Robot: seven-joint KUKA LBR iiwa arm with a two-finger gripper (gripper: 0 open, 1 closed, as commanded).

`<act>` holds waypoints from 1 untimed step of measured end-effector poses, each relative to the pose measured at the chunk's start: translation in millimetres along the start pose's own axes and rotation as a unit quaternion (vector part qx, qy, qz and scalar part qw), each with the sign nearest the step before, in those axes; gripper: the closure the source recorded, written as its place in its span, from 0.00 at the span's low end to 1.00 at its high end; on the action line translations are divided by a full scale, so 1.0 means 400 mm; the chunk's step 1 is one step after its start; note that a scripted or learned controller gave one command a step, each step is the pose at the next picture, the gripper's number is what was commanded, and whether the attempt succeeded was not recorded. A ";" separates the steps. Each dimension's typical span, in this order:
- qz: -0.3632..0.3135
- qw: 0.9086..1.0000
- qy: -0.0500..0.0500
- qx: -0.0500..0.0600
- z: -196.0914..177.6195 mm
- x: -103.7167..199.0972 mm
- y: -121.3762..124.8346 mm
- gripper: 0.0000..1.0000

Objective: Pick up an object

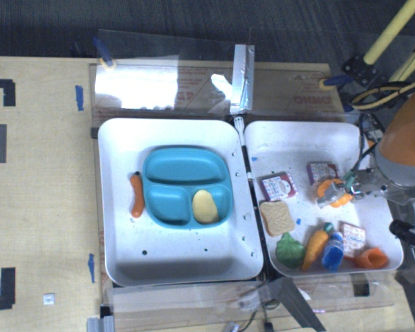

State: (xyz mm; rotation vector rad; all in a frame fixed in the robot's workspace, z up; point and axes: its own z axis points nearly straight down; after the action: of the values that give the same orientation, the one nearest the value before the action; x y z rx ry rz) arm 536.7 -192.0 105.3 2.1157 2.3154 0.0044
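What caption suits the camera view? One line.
Gripper reaching over an orange toy in the cluttered right bin; blue tray in left bin.

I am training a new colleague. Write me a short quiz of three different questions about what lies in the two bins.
1. True or false: the yellow egg-shaped thing lies in a compartment of the blue tray.
2. Which bin holds the slice of bread? A) the left bin B) the right bin
3. Fill in: the orange sausage lies beside the tray's ____ edge, as the camera sees it.

Key
1. True, in the lower right compartment.
2. B, near the wall it shares with the left bin.
3. Left.
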 end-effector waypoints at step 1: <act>-0.008 1.000 0.008 -0.001 0.031 -0.057 0.041 1.00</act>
State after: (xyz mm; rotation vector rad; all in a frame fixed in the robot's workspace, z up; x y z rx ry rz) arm 555.3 -213.4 93.1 2.1049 2.3393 0.0226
